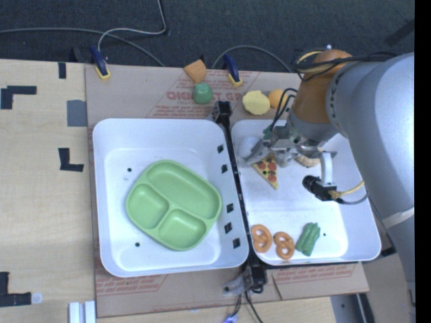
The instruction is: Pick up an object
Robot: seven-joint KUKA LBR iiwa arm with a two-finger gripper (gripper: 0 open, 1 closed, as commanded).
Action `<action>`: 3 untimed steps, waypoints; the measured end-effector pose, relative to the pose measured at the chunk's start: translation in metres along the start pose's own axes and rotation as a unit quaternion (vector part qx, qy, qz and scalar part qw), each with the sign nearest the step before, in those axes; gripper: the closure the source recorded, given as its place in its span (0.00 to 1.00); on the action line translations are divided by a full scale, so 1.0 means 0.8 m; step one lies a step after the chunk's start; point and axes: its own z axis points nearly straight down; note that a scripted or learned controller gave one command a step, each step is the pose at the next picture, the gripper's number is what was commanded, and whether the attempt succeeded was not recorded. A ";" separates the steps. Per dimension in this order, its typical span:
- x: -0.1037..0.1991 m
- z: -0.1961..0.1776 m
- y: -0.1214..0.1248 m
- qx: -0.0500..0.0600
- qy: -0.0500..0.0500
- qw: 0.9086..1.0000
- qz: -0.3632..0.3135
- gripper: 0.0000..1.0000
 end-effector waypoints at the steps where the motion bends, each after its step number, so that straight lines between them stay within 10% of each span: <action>1: -0.002 0.000 0.000 0.000 0.000 1.000 0.000 0.00; 2: -0.004 0.000 -0.009 -0.001 -0.001 1.000 0.000 0.00; 3: -0.004 -0.013 -0.011 0.004 0.000 1.000 -0.001 1.00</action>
